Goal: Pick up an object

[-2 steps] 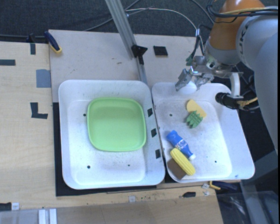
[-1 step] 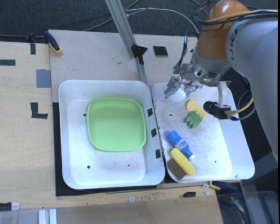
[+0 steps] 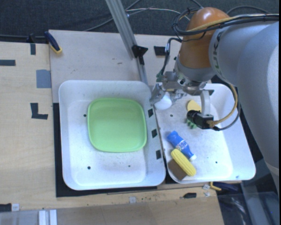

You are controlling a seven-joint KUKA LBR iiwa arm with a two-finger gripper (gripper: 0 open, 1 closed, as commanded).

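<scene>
My gripper [image 3: 163, 93] hangs over the far left corner of the right bin [image 3: 225, 165], next to the wall shared with the left bin. A small white rounded object [image 3: 162, 102] lies directly under it; whether it is held I cannot tell. Further forward in the right bin lie a blue bottle with a white cap [image 3: 180, 144], a yellow corn cob [image 3: 183, 162] and a brown piece [image 3: 176, 172]. A small yellow object [image 3: 193, 105] shows just right of the gripper, partly hidden by the arm.
A green square plate [image 3: 117, 124] lies flat in the left bin [image 3: 75, 172]. A slanted metal pole [image 3: 126, 29] rises behind the bins. The arm's black cable plug [image 3: 197, 120] hangs over the right bin's middle. The big grey arm covers the right bin's far right.
</scene>
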